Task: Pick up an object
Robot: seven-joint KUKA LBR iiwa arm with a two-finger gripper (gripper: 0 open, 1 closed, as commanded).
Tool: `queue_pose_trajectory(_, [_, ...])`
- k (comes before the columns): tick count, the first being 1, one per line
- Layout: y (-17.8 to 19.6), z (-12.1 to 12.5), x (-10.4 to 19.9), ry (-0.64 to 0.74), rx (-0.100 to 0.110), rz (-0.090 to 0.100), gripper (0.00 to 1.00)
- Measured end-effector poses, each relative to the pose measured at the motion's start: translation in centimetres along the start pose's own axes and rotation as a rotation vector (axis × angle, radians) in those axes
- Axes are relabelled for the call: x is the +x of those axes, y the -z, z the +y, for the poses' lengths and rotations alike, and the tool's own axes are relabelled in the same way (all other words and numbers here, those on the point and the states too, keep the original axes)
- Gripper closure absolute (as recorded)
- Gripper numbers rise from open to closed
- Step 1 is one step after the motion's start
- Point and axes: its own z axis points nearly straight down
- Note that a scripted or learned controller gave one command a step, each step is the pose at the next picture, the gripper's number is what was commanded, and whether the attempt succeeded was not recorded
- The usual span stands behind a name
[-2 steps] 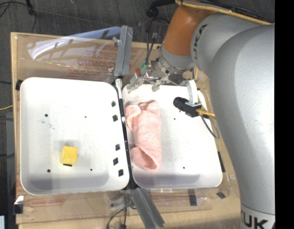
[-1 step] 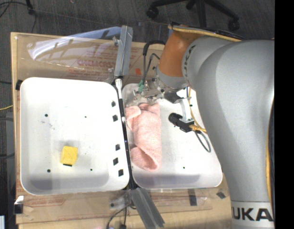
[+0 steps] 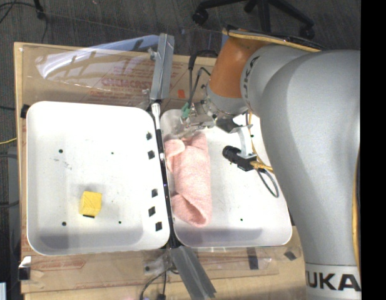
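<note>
Pink cloth (image 3: 189,180) lies lengthwise down the right bin (image 3: 268,227), just below the gripper (image 3: 194,119); grip state cannot be told.

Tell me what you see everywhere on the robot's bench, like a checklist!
Surface: wooden bench bearing two shallow white bins, left bin and right bin.
Job's things: small yellow block in the left bin; crumpled pink cloth along the right bin's left side.
Clutter: clear plastic sheet behind the bins.
End effector: end effector low over the cloth's top end; fingers too hidden to judge.
Cables: thin wires hanging near the wrist.
Surroundings: dark floor, chair base.
</note>
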Motion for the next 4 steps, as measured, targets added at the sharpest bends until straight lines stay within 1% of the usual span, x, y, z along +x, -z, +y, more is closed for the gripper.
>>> queue_pose_trajectory(1, [0.0,0.0,0.0,0.0,0.0,0.0,0.0])
queue_pose_trajectory(2, [-0.8,-0.4,0.0,0.375,0.013,-0.004,0.0])
queue_pose_trajectory(3, [0.1,0.0,0.4,0.382,0.003,-0.004,1.0])
queue_pose_trajectory(4, [-1.2,-1.1,1.7,0.692,-0.002,0.002,1.0])
